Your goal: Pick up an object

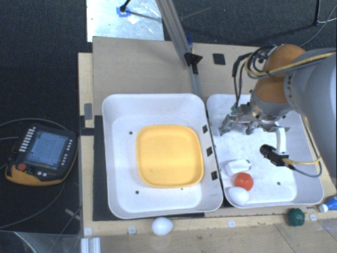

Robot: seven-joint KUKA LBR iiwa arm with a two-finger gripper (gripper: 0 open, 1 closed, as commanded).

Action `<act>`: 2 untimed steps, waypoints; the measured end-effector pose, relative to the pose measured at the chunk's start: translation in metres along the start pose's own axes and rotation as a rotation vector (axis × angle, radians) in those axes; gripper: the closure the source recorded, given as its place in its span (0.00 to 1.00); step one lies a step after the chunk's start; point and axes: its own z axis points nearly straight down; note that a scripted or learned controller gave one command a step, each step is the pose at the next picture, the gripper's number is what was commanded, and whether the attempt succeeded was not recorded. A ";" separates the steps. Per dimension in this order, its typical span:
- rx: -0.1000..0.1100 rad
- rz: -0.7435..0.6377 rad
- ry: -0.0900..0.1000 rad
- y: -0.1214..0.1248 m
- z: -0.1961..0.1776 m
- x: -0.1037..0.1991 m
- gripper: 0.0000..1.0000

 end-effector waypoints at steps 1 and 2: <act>-0.006 0.000 0.000 0.002 -0.013 0.000 1.00; -0.008 0.000 -0.001 0.007 -0.059 -0.007 1.00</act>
